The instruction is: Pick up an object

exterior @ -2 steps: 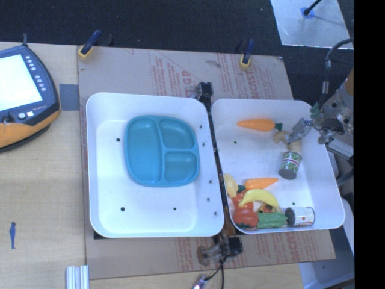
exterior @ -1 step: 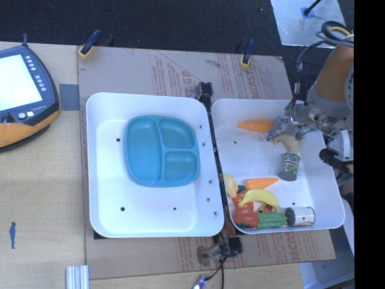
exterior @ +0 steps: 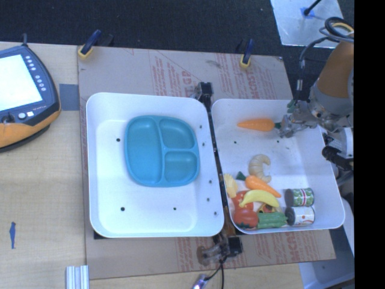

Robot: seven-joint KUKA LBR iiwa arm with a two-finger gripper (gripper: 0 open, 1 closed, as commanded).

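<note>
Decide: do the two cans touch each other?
Apart. The camera view shows a strip of white bin floor between the upper can and the lower can.

Arm reaches in (from right), pincer (exterior: 287, 127) lowered.

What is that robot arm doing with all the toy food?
The robot arm's gripper is down in the right bin, next to the green end of a lone toy carrot. It isn't lifting anything yet. More toy food and two small cans are piled in that bin's near corner. The left bin holds a blue divided plate.
</note>
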